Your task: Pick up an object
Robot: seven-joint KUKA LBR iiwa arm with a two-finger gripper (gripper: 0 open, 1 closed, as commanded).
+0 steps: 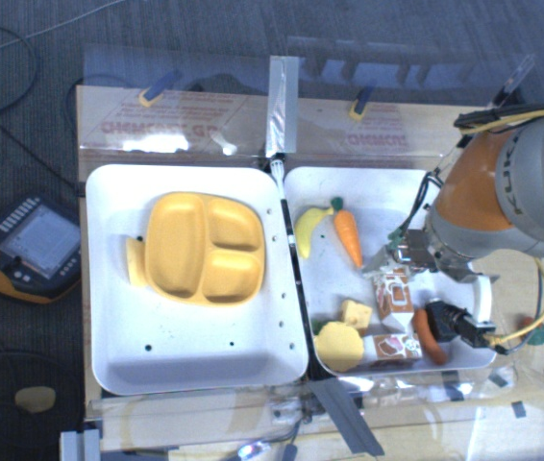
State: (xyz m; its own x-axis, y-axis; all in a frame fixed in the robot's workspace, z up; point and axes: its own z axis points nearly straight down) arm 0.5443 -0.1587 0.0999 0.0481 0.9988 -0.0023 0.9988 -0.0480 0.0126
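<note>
My gripper [399, 254] hangs low over the middle of the right bin [378, 182], reaching in from the right. Just below it lies a brown and white packet [394, 294], close to the gripper; I cannot tell whether they touch. An orange carrot [348, 235] lies to the left of the gripper, with a yellow banana [308, 230] beside it. Near the front wall sit a small yellow block [356, 313], a round yellow fruit [339, 345], a second brown packet [393, 348] and a red-orange sausage shape [429, 340].
The left bin [109, 334] holds a yellow divided plate [205, 248] with a pale yellow piece [136, 261] tucked at its left side. A handheld pendant [22, 248] lies on the floor left of the bench.
</note>
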